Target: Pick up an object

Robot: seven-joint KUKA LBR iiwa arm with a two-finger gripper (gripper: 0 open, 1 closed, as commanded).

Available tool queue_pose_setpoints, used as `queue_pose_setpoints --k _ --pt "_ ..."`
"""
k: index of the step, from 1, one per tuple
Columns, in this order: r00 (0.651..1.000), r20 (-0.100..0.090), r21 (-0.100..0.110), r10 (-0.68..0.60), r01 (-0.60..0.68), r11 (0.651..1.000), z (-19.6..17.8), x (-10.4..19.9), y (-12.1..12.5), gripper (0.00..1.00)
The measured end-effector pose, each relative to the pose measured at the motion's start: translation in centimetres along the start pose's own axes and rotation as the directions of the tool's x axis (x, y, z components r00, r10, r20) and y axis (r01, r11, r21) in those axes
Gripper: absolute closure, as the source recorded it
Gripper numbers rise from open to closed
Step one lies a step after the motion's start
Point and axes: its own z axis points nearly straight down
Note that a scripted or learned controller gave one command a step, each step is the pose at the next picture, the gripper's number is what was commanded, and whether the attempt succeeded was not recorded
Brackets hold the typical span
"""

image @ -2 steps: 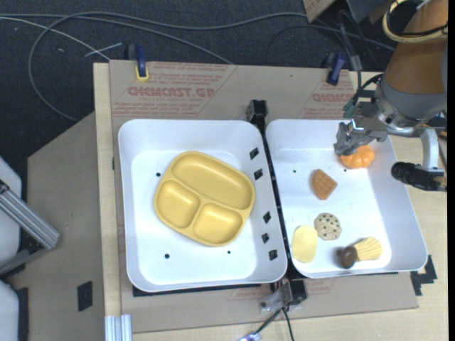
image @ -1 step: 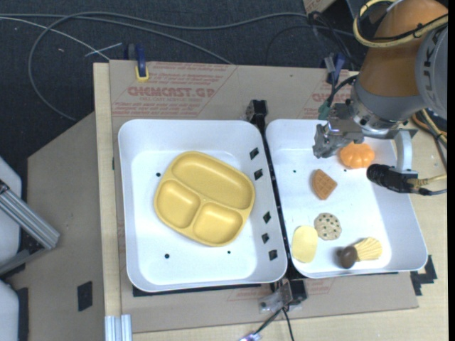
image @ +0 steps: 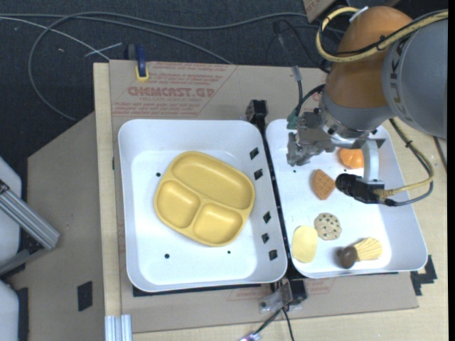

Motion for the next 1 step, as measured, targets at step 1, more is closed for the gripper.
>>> queue_pose_setpoints --k 1 --pt "1.000 0.000 -0.002 0.000 0.000 1.000 0.85 5.26 0.61 1.00"
